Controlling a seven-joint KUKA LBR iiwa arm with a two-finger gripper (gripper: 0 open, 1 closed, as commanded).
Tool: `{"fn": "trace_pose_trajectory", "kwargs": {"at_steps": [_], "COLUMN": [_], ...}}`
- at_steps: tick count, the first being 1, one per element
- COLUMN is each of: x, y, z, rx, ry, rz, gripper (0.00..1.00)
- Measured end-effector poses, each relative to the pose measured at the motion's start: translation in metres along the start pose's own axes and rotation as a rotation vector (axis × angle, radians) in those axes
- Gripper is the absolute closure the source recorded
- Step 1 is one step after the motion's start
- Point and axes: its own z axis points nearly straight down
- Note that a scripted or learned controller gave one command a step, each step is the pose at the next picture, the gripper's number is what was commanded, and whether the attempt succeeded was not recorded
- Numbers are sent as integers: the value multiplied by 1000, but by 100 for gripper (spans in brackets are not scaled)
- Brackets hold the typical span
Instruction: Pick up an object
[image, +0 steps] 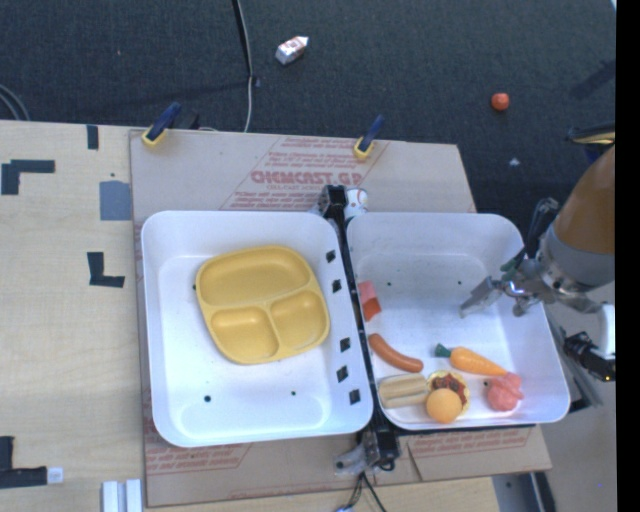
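The right bin (430, 232) holds several toy foods along its front: an orange carrot (476, 361), a brown sausage (394, 352), a hot dog bun (403, 389), a small burger (445, 397) and a pink piece (504, 392). A small red block (368, 300) lies by the divider. My gripper (492, 308) hangs over the right side of this bin, above and behind the carrot. It is open with nothing between its fingers. A yellow divided plate (263, 303) lies in the left bin (160, 330).
Two clamps (160, 126) (368, 137) pin the cardboard behind the bins. A black cable (246, 70) runs down to the bench. A white scrap (291, 49) and an orange ball (500, 100) lie on the dark floor beyond.
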Motion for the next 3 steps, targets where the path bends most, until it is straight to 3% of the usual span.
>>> {"fn": "trace_pose_trajectory", "kwargs": {"at_steps": [1,2,3], "x": [100,95,164], "y": [-62,-60,-46], "z": [41,31,-55], "rx": [13,8,-2], "ry": [11,6,7], "rz": [-8,-5,-12], "gripper": [0,100,100]}}
